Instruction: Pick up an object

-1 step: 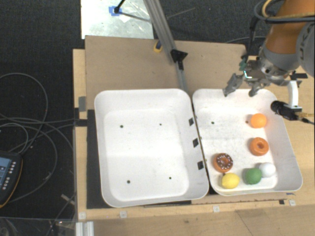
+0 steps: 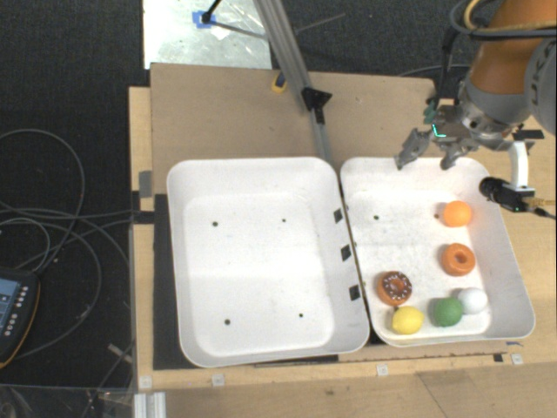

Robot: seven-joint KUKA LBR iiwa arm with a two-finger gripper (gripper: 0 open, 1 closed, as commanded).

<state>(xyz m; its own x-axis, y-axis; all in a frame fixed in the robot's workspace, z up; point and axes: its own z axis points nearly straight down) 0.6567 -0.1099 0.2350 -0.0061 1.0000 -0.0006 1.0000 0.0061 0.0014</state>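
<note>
We hang our gripper (image 2: 429, 155), fingers spread and empty, over the right bin's (image 2: 513, 259) far rim, nothing picked; next we must descend on the orange ball (image 2: 457, 213) just below it.

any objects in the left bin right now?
No: the left bin shows bare white floor, while all six objects, including the chocolate donut and orange ball, lie in the right bin.
</note>
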